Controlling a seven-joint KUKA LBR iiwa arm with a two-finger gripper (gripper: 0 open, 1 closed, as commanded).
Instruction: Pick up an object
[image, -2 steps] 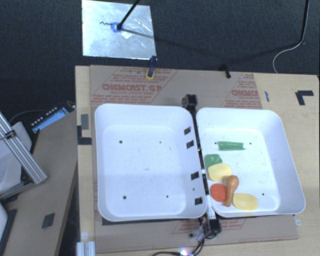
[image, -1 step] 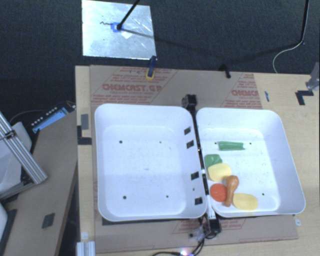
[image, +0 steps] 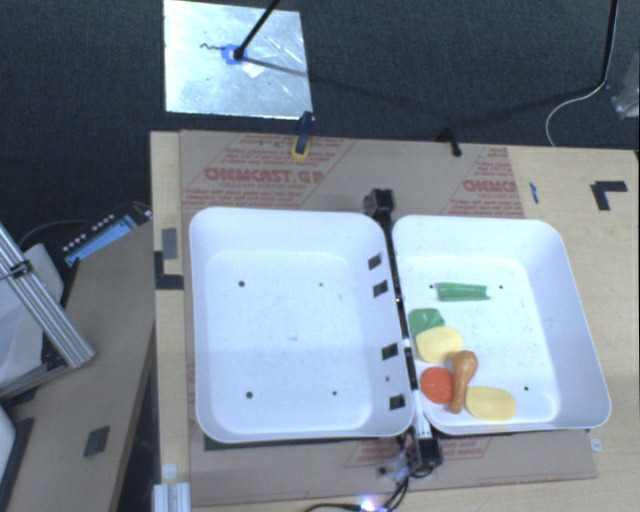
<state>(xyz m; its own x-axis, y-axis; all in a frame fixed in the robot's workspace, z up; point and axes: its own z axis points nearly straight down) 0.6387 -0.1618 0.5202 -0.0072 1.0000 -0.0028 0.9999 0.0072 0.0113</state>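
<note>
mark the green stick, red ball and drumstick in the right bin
green stick (image: 461, 291): camera view, mid-length.
red ball (image: 435, 385): camera view, its centre.
drumstick (image: 462, 374): camera view, its shaft below the head.

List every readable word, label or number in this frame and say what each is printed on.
"CHEMCAST GP": red print on the brown board under the bins, far left; partly legible.
"CHEMCAST": the same red print, slanted, on the board's far right; blurred.
Further red print at the board's near edge: too small to read.
</note>
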